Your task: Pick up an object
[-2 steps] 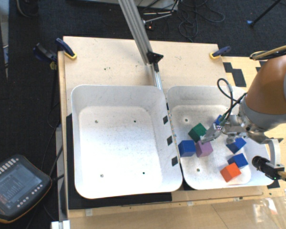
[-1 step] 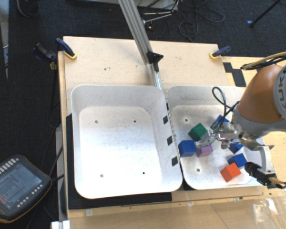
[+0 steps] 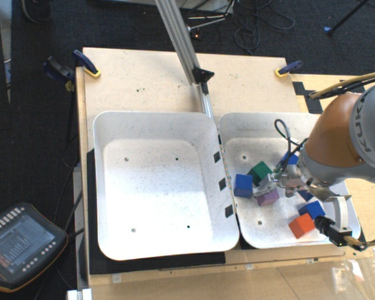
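Observation:
The right bin (image 3: 250, 233) holds a small cluster of blocks. A blue cube (image 3: 243, 185) sits near the bin's middle, a green block (image 3: 260, 170) just behind it, and a purple block (image 3: 267, 197) beside them. An orange block (image 3: 301, 225) and another blue block (image 3: 312, 209) lie toward the front right. My gripper (image 3: 276, 184) hangs low over the cluster, right by the green and purple blocks. The wrist hides its fingertips, and no block shows clearly between them.
The left bin (image 3: 106, 167) lies beside the right one, sharing a raised middle rim (image 3: 222, 174). A slanted metal pole (image 3: 178, 33) stands behind the bins. Clamps (image 3: 87, 64) sit at the bench's back corners. A pendant (image 3: 19, 245) rests at the lower left.

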You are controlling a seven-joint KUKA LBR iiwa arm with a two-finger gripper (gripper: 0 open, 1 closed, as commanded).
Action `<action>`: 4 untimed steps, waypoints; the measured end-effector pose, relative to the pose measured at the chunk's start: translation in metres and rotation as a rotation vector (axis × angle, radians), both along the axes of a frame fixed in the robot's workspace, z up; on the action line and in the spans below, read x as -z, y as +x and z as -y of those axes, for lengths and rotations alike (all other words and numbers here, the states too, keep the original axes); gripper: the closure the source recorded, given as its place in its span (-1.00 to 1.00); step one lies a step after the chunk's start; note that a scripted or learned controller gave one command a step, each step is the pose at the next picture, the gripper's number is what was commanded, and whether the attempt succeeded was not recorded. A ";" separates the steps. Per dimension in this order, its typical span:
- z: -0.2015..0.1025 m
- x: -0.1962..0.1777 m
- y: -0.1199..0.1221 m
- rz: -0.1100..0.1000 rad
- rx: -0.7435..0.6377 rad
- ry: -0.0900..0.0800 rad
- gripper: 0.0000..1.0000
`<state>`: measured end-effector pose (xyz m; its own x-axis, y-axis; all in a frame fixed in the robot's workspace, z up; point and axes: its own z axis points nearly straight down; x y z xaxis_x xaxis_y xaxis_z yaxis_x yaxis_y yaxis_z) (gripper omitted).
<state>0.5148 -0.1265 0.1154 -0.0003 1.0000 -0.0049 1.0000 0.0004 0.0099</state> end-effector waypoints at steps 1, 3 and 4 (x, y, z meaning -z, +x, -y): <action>-0.002 -0.006 -0.001 -0.006 0.001 0.004 1.00; 0.003 -0.131 0.000 -0.003 -0.003 0.003 1.00; 0.003 -0.166 0.002 -0.005 -0.003 0.003 1.00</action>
<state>0.5165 -0.1298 0.2819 -0.0034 1.0000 -0.0020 1.0000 0.0034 0.0046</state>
